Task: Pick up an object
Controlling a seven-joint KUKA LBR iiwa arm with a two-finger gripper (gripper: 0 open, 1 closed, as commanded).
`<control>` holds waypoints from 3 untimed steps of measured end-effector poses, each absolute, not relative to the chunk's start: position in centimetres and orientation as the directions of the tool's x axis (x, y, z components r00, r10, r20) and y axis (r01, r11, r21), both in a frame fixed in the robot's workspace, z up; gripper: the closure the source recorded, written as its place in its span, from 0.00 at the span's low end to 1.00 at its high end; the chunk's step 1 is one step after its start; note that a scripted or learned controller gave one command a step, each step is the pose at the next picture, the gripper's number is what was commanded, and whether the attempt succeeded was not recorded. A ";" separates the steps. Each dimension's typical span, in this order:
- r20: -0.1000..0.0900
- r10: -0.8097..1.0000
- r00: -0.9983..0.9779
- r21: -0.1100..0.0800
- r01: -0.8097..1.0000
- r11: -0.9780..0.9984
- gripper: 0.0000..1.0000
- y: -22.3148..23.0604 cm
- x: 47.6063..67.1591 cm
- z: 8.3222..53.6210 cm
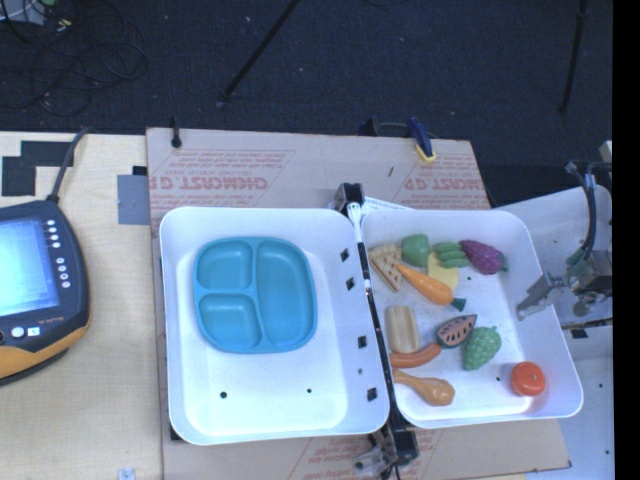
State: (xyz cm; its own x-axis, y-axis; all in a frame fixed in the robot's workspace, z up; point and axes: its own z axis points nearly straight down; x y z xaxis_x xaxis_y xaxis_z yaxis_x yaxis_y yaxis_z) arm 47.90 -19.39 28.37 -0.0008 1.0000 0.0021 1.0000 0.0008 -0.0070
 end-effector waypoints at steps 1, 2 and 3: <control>0.005 1.000 -0.001 -0.009 1.000 0.001 0.00 -20.9 52.0 8.8; 0.005 1.000 0.003 -0.012 1.000 -0.003 1.00 -21.2 51.9 9.9; 0.006 1.000 -0.006 -0.006 1.000 0.006 1.00 -14.7 51.1 13.3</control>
State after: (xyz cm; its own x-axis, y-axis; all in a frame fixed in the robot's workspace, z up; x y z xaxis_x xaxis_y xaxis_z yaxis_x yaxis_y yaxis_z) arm 51.08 -14.74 13.34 -0.0055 1.0000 0.0057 1.0000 0.0056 -0.0063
